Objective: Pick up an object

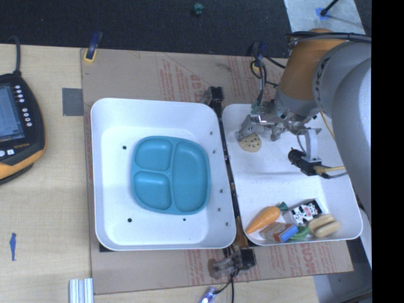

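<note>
Pale wood surface [44, 201]; black-and-orange pendant [16, 128] at far left, brown cardboard sheet [158, 74] with faint red print, unreadable, under both bins. Dark floor beyond. Left bin [104, 169]: blue divided plate [170, 173], centred. Right bin [344, 191]: cookie [250, 143] near the far-left corner, just beside the tool [252, 131]; tool state unclear. Carrot [264, 218] and small toys [303, 223] clustered along the near edge.

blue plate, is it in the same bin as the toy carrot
No, the blue plate lies in the left bin, while the toy carrot lies in the right bin.
</note>
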{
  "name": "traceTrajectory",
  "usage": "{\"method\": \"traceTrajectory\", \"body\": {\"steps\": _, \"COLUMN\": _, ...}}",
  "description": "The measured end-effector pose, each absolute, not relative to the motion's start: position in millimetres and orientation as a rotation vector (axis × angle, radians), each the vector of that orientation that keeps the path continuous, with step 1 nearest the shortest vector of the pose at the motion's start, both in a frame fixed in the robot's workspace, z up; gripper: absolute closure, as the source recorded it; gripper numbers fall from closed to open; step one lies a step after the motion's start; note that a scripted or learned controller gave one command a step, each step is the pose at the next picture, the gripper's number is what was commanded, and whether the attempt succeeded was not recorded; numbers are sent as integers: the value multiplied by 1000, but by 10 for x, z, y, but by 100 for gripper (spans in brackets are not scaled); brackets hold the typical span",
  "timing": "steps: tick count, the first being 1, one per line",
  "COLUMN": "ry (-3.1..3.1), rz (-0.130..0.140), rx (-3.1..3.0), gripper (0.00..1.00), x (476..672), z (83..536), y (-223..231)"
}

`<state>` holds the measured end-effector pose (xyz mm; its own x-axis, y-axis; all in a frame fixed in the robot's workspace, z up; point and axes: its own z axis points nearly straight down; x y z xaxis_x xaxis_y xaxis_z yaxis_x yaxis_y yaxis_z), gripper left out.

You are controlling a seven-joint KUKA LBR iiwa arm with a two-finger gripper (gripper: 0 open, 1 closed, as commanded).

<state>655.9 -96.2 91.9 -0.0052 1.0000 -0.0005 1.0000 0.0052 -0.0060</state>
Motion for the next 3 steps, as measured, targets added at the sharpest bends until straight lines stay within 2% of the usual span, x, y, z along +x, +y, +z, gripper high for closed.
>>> {"method": "traceTrajectory", "body": {"steps": 1, "ry": -2223, "rz": 5, "rx": -2216, "gripper": 0, "x": 6562, "z": 921, "y": -998}}
{"method": "traceTrajectory", "body": {"steps": 2, "ry": -2226, "rz": 2, "rx": -2215, "gripper": 100, "x": 6576, "z": 1048, "y": -999}}
{"method": "traceTrajectory", "body": {"steps": 3, "ry": -2226, "rz": 3, "rx": -2215, "gripper": 0, "x": 6575, "z": 1046, "y": -999}}
